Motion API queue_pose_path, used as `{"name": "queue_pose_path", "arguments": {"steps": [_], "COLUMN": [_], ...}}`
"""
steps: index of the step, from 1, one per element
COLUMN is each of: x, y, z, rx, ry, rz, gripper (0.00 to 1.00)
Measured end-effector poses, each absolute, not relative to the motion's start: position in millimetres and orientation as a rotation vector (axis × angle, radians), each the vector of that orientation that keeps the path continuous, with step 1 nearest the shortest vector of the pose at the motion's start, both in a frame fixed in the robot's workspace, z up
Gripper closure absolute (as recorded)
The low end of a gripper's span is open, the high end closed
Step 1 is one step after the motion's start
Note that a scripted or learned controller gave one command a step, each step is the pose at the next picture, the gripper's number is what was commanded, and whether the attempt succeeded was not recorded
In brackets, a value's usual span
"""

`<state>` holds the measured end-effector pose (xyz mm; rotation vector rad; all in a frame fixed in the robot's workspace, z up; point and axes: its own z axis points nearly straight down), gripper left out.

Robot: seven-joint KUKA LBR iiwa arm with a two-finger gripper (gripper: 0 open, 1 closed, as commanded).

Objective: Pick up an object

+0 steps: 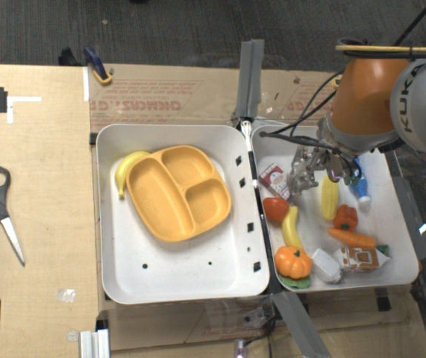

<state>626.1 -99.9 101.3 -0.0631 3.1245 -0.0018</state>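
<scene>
My gripper (317,176) hangs over the upper middle of the right bin (399,274), open, with nothing between its fingers. Just left of it lies a red and white packet (272,177). A yellow oblong piece (329,197) lies right under its right side. Around these sit a red tomato (275,209), a small banana (292,228), a toy pumpkin (293,262), a red pepper (345,217), a carrot (353,238), a white block (326,265), a small carton (359,258) and a blue and white bottle (359,187), partly hidden by the wrist.
The left bin (123,274) holds an orange divided plate (177,192) with a banana (125,169) tucked at its upper left edge. Scissors (2,209) lie on the wooden bench at far left. A grey divider (248,80) runs between the bins.
</scene>
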Motion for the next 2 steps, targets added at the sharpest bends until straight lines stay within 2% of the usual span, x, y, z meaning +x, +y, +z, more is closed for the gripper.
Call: {"name": "queue_pose_path", "arguments": {"steps": [1, 2], "x": [638.2, 638.0], "y": [-155.6, -155.3], "z": [204.3, 203.9], "rx": [-0.214, -0.214], "ry": [3.129, 3.13], "rz": [-0.001, 0.0], "gripper": [1.0, 0.0]}}
